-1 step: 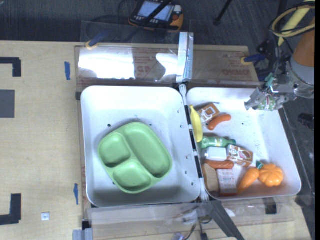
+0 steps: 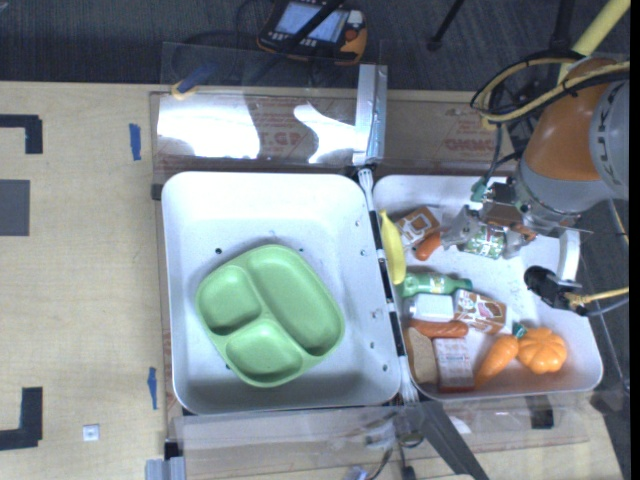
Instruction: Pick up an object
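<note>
Camera view, looking down at a slant on a bench carrying two shallow white bins side by side. The left bin (image 2: 190, 208) is holding a green divided plate (image 2: 268, 314), lying flat near its front edge. The right bin (image 2: 590, 373) is crowded with toy food — a yellow banana (image 2: 393, 253) lying along its left wall, a green-capped bottle (image 2: 434, 285) just beside it, a sausage (image 2: 438, 329) in front of that, a carrot (image 2: 497, 357) touching an orange pumpkin (image 2: 541, 349) toward the front right corner, and a flat packet (image 2: 452, 360) near the front edge. The grey arm with its orange band (image 2: 563, 148) is reaching in from the right, and the gripper (image 2: 487, 230) is hanging over the back half of the right bin, probably positioned there because the loose items are piled within reach below. How wide it is standing cannot be told, and nothing is visibly held in it; a small wrapped packet (image 2: 420, 226) is lying just to its left, near the back edge.
</note>
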Motion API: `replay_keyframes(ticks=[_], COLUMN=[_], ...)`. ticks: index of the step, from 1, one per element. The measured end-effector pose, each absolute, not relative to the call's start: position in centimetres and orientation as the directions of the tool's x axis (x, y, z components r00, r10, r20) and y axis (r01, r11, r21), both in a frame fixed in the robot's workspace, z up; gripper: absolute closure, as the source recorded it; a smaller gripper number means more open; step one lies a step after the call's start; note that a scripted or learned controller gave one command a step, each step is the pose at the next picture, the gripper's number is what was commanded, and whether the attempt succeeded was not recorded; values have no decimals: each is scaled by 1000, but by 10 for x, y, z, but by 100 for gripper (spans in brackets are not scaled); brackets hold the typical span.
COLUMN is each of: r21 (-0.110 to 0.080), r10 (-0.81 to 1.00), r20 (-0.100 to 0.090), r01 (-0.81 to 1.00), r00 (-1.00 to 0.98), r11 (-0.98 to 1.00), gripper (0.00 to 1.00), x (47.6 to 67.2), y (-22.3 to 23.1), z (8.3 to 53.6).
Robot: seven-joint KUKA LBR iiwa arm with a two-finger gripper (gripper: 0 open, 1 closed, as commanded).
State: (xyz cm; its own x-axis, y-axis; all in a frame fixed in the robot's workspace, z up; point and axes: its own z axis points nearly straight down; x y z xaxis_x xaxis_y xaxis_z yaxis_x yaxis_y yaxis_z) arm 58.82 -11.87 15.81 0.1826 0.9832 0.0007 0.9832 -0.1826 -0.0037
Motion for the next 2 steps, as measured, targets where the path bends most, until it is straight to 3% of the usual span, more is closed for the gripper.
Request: replay_keyframes(ticks=[1,2], r21=[14,7], r10=[996,987], r20=[-3,-2], r01=[996,987], r00=[93,-161], r11=[-93,161], gripper=[0,0], x=[639,670], y=[-160,-183], z=[105,94])
